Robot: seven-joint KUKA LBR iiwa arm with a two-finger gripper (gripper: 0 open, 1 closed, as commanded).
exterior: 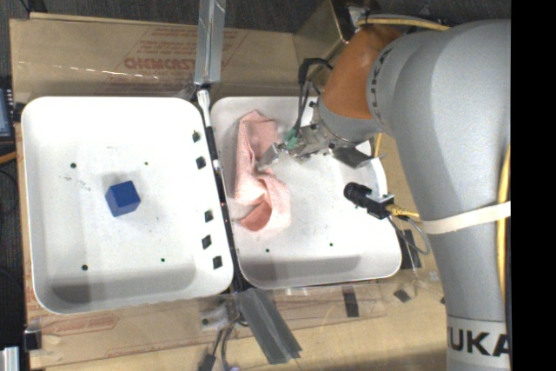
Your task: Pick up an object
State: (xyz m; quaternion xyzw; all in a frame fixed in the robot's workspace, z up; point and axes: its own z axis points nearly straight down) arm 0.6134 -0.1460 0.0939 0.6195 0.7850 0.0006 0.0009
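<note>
A crumpled pink cloth (pixel 254 174) lies along the left side of the right bin (pixel 334 261). A small blue cube (pixel 122 197) rests in the left bin (pixel 104 278). My gripper (pixel 280 146) reaches in from the right, low over the right bin, with its tip at the upper right edge of the pink cloth. Whether it touches the cloth is unclear from this angle. The grey arm with its orange band (pixel 352 78) covers the right bin's far right corner.
A metal divider (pixel 208 48) runs between the two bins, with black clips along the shared edge. A black fitting (pixel 365 197) juts over the right bin's right side. Cardboard lies under both bins.
</note>
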